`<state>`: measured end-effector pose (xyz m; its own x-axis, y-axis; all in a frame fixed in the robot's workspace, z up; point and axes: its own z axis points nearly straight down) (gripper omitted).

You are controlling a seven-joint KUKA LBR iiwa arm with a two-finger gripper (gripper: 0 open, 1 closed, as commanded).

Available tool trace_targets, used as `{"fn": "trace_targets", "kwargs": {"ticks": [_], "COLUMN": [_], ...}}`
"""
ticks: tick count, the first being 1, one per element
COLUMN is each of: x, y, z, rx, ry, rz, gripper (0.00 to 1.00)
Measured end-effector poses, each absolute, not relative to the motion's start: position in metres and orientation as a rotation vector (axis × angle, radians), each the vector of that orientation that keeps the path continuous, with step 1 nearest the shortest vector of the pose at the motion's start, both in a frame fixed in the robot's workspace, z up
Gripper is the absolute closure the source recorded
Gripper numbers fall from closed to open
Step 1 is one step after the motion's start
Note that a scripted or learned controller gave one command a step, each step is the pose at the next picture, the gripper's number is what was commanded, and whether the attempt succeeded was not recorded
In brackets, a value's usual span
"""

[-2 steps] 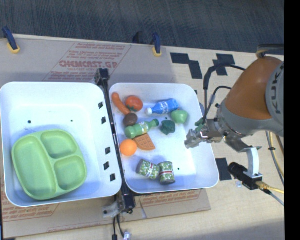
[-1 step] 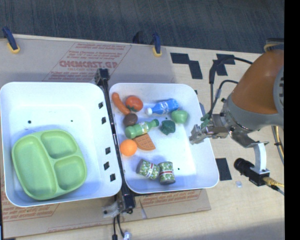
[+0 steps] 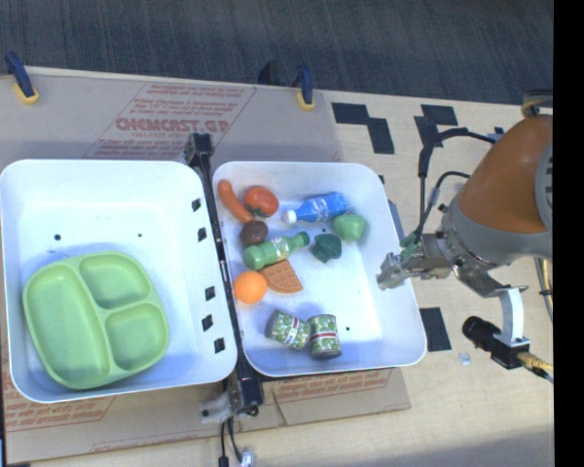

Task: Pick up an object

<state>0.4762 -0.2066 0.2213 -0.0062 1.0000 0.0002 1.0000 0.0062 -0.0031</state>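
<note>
Camera view: objs to pick all sit in right bin, none held. Top row: orange carrot at upper left, red tomato just beside it, blue-label bottle lying on its side to the right, green pepper-like item at its right end. Mid row: dark brown round item, green bottle lying tilted & touching it, dark green lump to the right. Lower: orange ball near bin's left wall, orange wedge/chip-like piece just beside it. Near front wall: two small cans on their sides, touching each other.

Gripper is at right bin's right rim, approx mid-height, apart from all objs; nearest are dark green lump & green pepper-like item. Nothing betw its tips as far as visible; opening width – can't tell, too small/blurred. Arm w/ orange band comes in from the right over tabletop.

Left bin holds a light green 3-compartment tray, lower left, slightly rotated. Bins side by side, black clips along shared edge.
</note>
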Motion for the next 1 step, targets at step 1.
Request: {"fn": "trace_targets", "kwargs": {"ticks": [1], "x": [0.4768], "y": [-0.2116], "z": [0.2540], "rx": [-2.215], "ry": [-2.228], "rz": [0.000], "gripper": [1.00]}}
